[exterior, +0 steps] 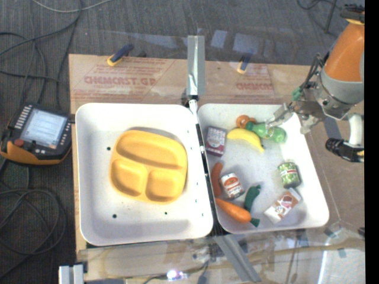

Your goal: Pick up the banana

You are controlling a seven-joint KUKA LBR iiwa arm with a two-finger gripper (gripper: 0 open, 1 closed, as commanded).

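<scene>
Camera view: arm cut off at the right edge; its tool (283, 116) is hard to make out, grip state cannot be told. One banana (245, 138) lies in the right bin (317, 209), upper middle, touching a green toy (267, 131). One yellow tray (150, 165) sits in the left bin (95, 218). One carrot (233, 210). Worktop (148, 80) lettering reads roughly "CHEMCAST".
</scene>
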